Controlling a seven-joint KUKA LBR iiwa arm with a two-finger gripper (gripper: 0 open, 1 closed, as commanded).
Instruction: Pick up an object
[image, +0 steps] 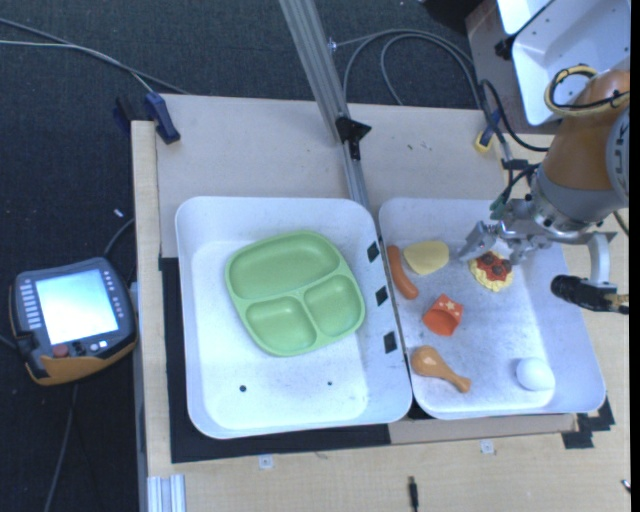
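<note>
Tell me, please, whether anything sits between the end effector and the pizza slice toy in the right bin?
Nothing visible does: the end effector hangs directly over the pizza slice toy, with the yellow cheese wedge off to its side.

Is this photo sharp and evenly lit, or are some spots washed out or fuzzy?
In the camera view, light is fairly even and shadows soft; the handheld screen at left is blown out white, the white machine part at top right glares, and the gripper over the right bin looks slightly soft.
</note>
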